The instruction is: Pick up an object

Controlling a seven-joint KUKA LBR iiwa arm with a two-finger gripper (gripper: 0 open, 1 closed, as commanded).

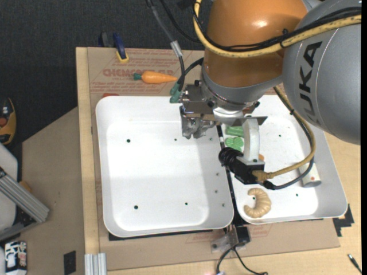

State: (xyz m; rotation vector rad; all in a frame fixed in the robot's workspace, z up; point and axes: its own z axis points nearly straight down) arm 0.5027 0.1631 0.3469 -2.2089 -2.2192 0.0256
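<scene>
Here: fingers (194, 129) over left bin (114, 153) back edge; open/closed state can't tell, nothing visibly held.

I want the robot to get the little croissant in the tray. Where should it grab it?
Probably across the thick middle of the croissant, coming straight down from above. It lies flat in the right bin, curved like a C, close to the bin's near-left corner. The middle is the fattest, steadiest part, and the tapered ends could slip. The bin walls crowd a sideways approach.
</scene>
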